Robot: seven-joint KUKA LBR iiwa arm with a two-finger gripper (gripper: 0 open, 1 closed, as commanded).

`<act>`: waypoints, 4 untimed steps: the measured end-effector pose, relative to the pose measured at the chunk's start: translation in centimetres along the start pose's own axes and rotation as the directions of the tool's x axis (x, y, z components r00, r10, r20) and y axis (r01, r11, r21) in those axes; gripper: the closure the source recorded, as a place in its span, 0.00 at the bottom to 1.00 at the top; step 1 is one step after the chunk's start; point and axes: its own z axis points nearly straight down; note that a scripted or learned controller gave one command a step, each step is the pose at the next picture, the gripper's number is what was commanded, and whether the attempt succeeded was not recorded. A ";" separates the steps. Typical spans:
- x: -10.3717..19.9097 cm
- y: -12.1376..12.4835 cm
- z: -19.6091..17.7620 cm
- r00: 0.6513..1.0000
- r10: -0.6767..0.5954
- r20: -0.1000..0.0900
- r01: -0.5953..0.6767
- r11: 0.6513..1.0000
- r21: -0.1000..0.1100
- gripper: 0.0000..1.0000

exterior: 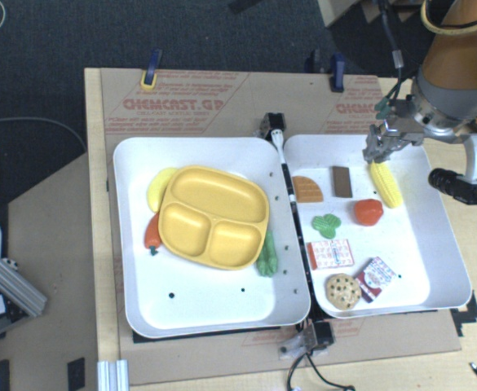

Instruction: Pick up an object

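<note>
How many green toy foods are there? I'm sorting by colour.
2: green broccoli in the right bin's middle; green leafy piece in the left bin, against the yellow tray's right edge. More may hide under it.

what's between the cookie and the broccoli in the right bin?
In the camera view, a red-and-white packet lies between the cookie and broccoli.

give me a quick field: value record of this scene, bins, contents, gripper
left bin: yellow tray, carrot at its left, green leaf at its right
right bin: corn, tomato, cookie, brown bar, broccoli, red-and-white card, snack packet
gripper: over the corn's upper end
holding: nothing seen between the fingers
</note>
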 end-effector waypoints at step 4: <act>19.8 -7.0 1.3 1.000 0.000 0.000 0.000 1.000 0.004 1.00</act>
